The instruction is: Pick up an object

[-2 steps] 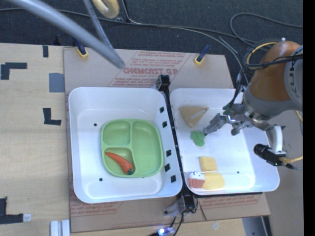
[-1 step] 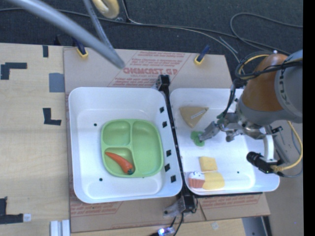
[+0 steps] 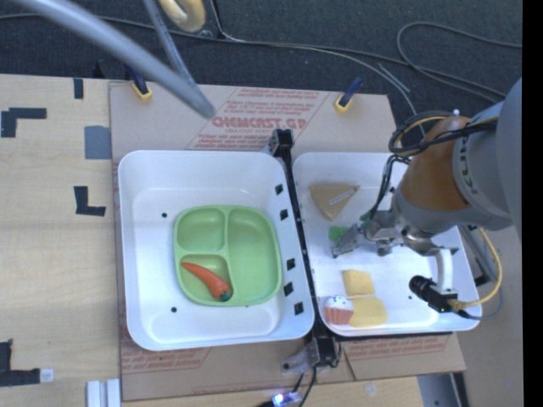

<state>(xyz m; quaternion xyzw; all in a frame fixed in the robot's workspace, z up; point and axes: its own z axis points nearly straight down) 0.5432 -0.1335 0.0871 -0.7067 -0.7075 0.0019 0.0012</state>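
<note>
The arm is reaching into the right bin (image 3: 450, 325), and its gripper (image 3: 349, 241) is hanging low over the bin floor, right at a small green object (image 3: 339, 232) that looks like the piece being gone for. Whether the jaws are standing wide, narrow or closing on that piece cannot be told from this slanted view, since the wrist hardware is covering the tips. Taking the green object as the landmark: a tan wedge, perhaps a toy sandwich or cheese slice (image 3: 333, 198), is lying just behind it; a yellow block (image 3: 357, 281) is lying in front of it, nearer the camera; beyond that, a cupcake toy (image 3: 338, 310) and a pale yellow piece (image 3: 368, 313) are sitting touching each other near the bin's front wall. Well to its left, across the divider, the left bin (image 3: 140, 185) is holding a green divided plate (image 3: 254, 236) with a red chili pepper (image 3: 206, 278) in its front compartment. To do this step well, the gripper is probably best centred squarely over the green piece, clear of the tan wedge, and closed firmly before lifting straight up, because a small object lying flat may slip out sideways.
</note>
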